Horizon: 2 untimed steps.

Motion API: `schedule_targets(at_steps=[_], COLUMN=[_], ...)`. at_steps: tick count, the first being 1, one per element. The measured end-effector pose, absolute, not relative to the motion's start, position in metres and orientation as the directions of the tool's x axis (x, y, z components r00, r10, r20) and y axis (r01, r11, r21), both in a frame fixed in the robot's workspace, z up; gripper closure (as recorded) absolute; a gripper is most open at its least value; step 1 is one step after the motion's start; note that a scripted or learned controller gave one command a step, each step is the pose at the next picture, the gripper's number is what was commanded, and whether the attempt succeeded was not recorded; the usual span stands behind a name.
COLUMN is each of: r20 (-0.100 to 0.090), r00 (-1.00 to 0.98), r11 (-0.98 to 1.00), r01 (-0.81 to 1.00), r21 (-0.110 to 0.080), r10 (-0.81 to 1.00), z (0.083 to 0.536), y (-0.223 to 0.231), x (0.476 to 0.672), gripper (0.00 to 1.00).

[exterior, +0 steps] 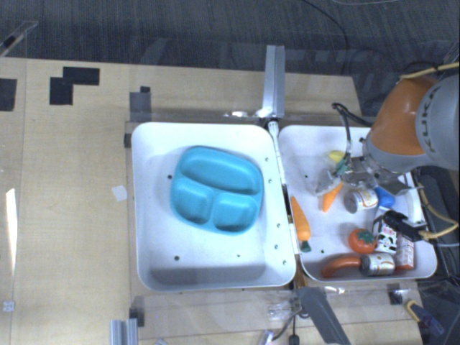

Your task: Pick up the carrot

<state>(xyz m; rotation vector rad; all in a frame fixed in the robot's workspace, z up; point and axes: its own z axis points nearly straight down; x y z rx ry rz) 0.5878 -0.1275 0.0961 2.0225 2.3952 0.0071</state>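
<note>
Approach step: gripper (345, 177) low in right bin (325, 237), open/closed can't tell, carrot (300, 223) by divider wall ungrasped, next needs shift toward it.

Two shallow white bins sit side by side on the bench. The left bin (154, 264) holds a blue three-compartment plastic tray (215, 187) near its middle. In the right bin (310, 146), a long orange carrot (300, 221) lies along the left wall, with a smaller orange carrot piece (329, 196) just right of it. A red tomato (363, 240), a brown sausage (340, 265) and a dark can (378, 265) crowd the near right corner. The gripper (352, 169) hangs over that bin's far right part, beside a yellow toy (336, 156).
</note>
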Motion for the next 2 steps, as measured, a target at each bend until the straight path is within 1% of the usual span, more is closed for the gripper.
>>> schedule_targets(at_steps=[1, 2], r20=[-0.004, -0.002], r00=[-0.169, 0.015], r11=[0.169, -0.015], r01=[0.986, 1.0], r21=[0.014, 0.008], r10=[0.986, 1.0], z=[0.107, 0.125], y=[-0.126, -0.14], x=[0.59, 0.626], gripper=[1.0, 1.0])
